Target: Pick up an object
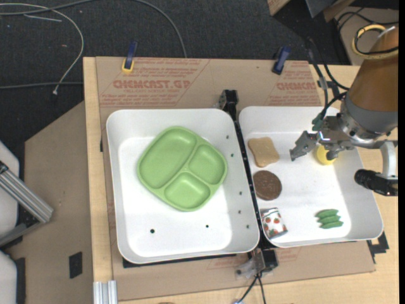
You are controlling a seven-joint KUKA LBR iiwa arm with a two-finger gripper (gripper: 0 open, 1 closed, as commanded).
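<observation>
Small yellow object (326, 157) at the far right of the right bin (304, 198), close to the right wall, largely covered by the hand (314, 146); long axis not readable. Hand directly above it, open or closed impossible to tell. Bare white floor just left and toward the near rim. Farther left, tan toast (262, 151) and brown disc (267, 184); near rim, green pod (329, 218)

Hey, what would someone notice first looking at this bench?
The green divided plate lies alone in the left bin. In the right bin the gripper hovers by a yellow object, with a tan piece, brown disc and green pods nearby.
</observation>
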